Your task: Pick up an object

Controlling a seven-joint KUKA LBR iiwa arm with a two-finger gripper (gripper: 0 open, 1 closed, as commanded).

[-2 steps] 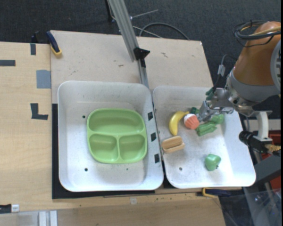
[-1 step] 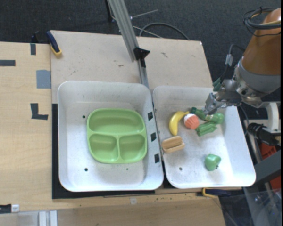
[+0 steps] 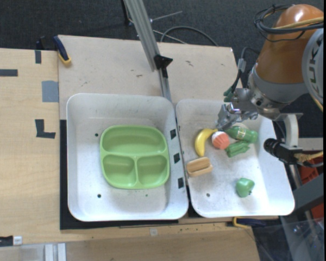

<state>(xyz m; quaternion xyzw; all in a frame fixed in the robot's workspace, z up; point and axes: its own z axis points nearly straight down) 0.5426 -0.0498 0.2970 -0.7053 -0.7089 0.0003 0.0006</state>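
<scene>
1. The grey arm (image 3: 285, 64) with its orange band reached in from the right of the camera view, over the right bin (image 3: 271, 197).
2. The gripper (image 3: 228, 118) hung over the upper part of that bin, near its far wall, pointing down toward the toys below.
3. Whether it was open or closed could not be told; the metal parts at its tip were too small and dark to read, and nothing could be seen held in it.
4. Just below the gripper lay a tight cluster of toys: a yellow banana (image 3: 202, 141), a red and white piece (image 3: 220, 140) touching the banana's right side, a green bottle-like piece (image 3: 243, 133) to the right of the tip, and a green pepper-like piece (image 3: 237, 149) just under the bottle.
5. The red and white piece sat nearest the gripper tip, almost straight beneath it; whether they touched could not be told.
6. A hot dog bun (image 3: 199, 166) lay below the banana, close to the bin's left wall, apart from the gripper.
7. A small green toy (image 3: 244, 187) lay alone in the lower right part of the bin, well apart from the gripper.
8. The left bin (image 3: 81, 145) held a green divided plate (image 3: 135, 156) lying flat near its middle.
</scene>
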